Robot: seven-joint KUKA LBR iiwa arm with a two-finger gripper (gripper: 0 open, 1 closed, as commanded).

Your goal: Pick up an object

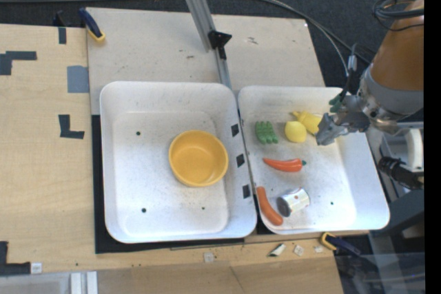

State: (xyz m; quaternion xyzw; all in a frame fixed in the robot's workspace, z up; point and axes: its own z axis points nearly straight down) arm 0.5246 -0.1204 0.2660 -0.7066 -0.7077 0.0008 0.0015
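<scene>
The right bin (pixel 358 179) holds a green toy (pixel 266 132), a yellow lemon-like toy (pixel 295 131), a yellow piece (pixel 309 121) behind it, a red chili pepper (pixel 284 164), an orange sausage-shaped toy (pixel 267 206) and a small silver can (pixel 294 201). My gripper (pixel 329 131) hangs over the right bin's upper right part, just right of the yellow toys. Nothing shows between its fingers.
A yellow bowl (pixel 198 158) sits in the left bin (pixel 124 148). A slanted metal pole (pixel 200 7) rises behind the bins. Clamps sit at the bench's far left corner (pixel 91 24) and near front edge (pixel 332 242). Cables run along the back.
</scene>
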